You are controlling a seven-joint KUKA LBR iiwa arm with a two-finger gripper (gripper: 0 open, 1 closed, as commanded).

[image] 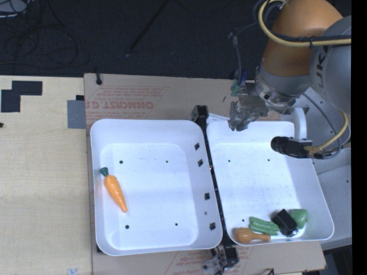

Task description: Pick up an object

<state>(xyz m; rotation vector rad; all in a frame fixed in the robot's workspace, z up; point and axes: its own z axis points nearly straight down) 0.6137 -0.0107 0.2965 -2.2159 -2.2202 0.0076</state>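
An orange toy carrot [115,192] with a green top lies at the left side of the left bin [148,129]. In the right bin [261,171], near the front right corner, sit a green pod-shaped toy [264,226], a tan pear-shaped toy [250,235], a black block [284,222] and a green piece [299,215]. My gripper [239,122] hangs above the back left rim of the right bin, well away from all of these. Nothing shows between its fingers.
A black divider strip [207,171] with clips runs between the two bins. Both bins rest on a cardboard sheet [149,96]. A black cylindrical part [289,146] of the arm juts over the right bin's back right.
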